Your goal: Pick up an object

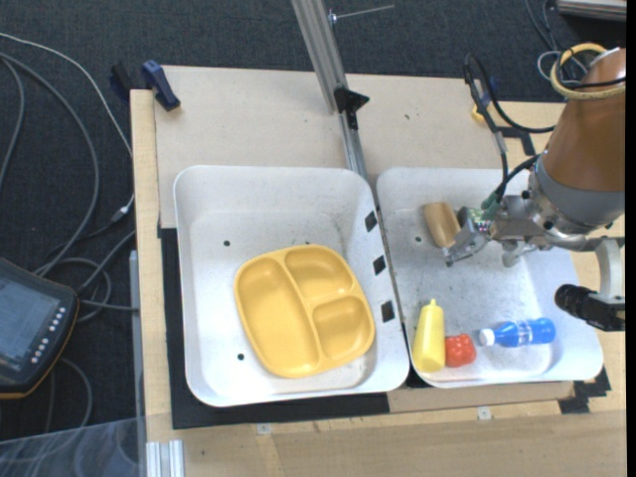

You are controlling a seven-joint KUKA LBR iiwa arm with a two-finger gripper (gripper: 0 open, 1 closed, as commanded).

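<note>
The right bin (556,371) holds a tan rounded block (439,224) near its back left. A yellow squeeze bottle (429,336), a small red piece (458,350) and a blue bottle with a white cap (517,333) lie along its front. My gripper (485,253) hangs low over the middle of this bin, just right of the tan block. Its fingers stand apart with only the bin floor between them. The left finger (461,247) is close to the tan block, and I cannot tell whether it touches it.
A yellow divided plate (305,309) lies in the left bin (199,227). A metal pole (323,43) rises from the back between the bins. Cables (507,137) trail from the arm over the right bin's back edge. A black part (586,306) juts out at the right bin's edge.
</note>
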